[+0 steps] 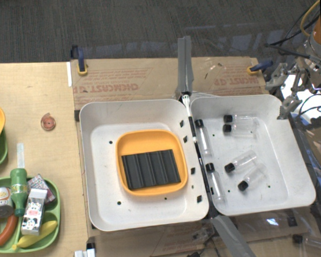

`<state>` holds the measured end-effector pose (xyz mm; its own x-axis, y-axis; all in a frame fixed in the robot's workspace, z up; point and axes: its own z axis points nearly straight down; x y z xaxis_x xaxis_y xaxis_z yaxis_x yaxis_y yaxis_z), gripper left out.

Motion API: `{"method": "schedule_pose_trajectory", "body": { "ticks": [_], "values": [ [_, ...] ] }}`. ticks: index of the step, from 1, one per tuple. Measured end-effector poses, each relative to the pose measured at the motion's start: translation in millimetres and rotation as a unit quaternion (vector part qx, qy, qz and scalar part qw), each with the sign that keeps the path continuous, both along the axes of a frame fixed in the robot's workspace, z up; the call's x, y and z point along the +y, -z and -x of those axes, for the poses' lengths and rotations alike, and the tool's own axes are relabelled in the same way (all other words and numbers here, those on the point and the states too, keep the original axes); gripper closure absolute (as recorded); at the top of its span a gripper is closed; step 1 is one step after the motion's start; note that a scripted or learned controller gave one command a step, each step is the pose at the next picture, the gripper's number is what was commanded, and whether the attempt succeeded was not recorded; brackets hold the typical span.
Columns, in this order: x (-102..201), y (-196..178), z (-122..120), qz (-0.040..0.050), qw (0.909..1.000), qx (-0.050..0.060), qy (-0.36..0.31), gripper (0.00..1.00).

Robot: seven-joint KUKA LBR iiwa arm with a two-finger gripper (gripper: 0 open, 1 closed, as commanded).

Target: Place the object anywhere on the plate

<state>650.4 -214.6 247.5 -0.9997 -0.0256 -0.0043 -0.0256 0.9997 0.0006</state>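
Over in the right bin [291, 161], clear vials with black caps lie scattered: one [240, 162] near the middle, another [251, 179] just below it, two more [239, 123] toward the top, and a couple [204, 144] lined along the left wall. All of them sit well apart from the gripper [288, 103], which hovers up at the bin's top right corner, above the rim. The arm barely reaches in from the right, a tangle of cables behind it. Fingers spread or together? Cannot tell from here. In the left bin [98, 171] rests the orange plate [149, 139], with a black ridged block [151, 169] lying on it.
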Motion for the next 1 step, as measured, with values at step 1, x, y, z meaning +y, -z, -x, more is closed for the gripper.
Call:
{"method": "schedule_pose_trajectory", "body": {
  "ticks": [1],
  "values": [
    [-7.1,-15.1,-9.9,0.0012,0.9725,-0.002,-0.233,0.00]
  ]
}}
